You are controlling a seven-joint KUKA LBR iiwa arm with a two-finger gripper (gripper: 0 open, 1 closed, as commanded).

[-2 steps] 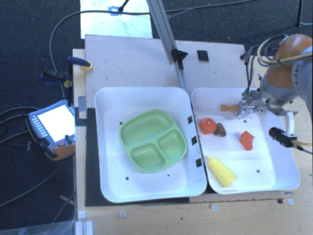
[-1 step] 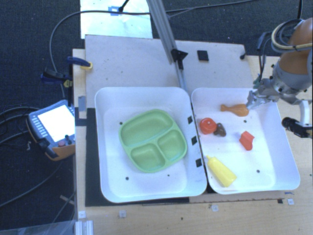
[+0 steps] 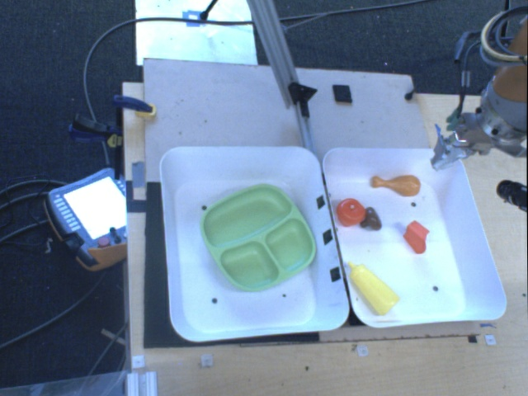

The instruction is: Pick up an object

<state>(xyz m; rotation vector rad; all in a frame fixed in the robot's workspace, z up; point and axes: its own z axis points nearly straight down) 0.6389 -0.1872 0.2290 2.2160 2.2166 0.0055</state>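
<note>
One pincer is what you have to work with, and you see it at the upper right corner of the right bin, hanging over the bin's far rim. Its metal tip is small and blurred, so you cannot tell how it stands, and you see nothing gripped in it. The grey arm reaches in behind it from the right.

Nearest the pincer, just to its left inside the right bin, lies a toy chicken drumstick, tan and orange, lying lengthwise along the far side. Below it and further left sits a round red-orange piece with a small dark brown object touching its right side. A red block rests apart from these, nearer the bin's middle right. Toward the near left corner you find a yellow bottle, lying tilted.

Moving on to the left bin, you see a green divided plate with three compartments, set at an angle near the middle.

Both bins sit on the worktop. Off its left edge a handheld pendant with a lit screen lies on the dark floor.
</note>
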